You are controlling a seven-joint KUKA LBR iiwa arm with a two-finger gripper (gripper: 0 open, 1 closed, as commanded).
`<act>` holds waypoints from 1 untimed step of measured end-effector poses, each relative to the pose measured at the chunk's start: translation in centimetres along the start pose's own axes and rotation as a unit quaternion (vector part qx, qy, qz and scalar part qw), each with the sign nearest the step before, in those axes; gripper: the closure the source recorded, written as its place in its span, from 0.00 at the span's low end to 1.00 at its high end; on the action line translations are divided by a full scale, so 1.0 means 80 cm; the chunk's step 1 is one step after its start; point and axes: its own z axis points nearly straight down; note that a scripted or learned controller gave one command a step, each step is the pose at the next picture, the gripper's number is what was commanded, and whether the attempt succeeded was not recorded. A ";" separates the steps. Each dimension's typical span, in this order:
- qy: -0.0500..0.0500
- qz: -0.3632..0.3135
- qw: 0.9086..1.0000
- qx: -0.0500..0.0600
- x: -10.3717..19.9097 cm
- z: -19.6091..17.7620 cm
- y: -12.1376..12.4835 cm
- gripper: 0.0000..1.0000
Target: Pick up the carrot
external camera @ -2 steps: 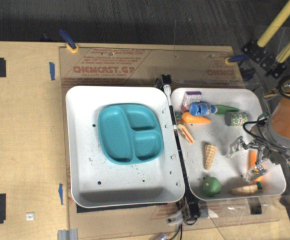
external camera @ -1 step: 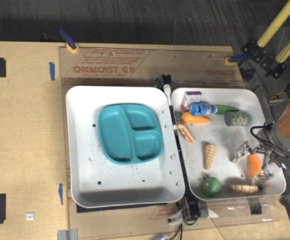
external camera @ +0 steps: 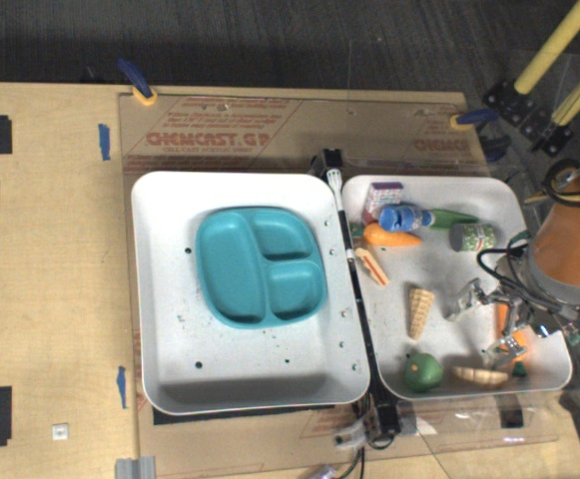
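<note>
Camera view shows a teal divided plate (external camera: 263, 264) in the left bin (external camera: 160, 297), far left of the claw (external camera: 496, 319). Nearer, up and left of the claw, the carrot (external camera: 390, 237) lies in the right bin (external camera: 439, 267). An ice-cream cone (external camera: 420, 311) sits just left. Whether the claw is parted, I cannot tell.

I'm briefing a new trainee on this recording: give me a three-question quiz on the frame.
1. True or false: the teal tray lies in the left bin.
2. Which lies nearest the carrot?
A. the blue bottle
B. the green ball
C. the cone
3. Fill in: the tool is over the ____ bin.

Key: 1 true; 2 A; 3 right.
</note>
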 end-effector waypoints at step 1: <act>-0.006 -0.001 1.000 0.003 -0.006 -0.017 -0.001 1.00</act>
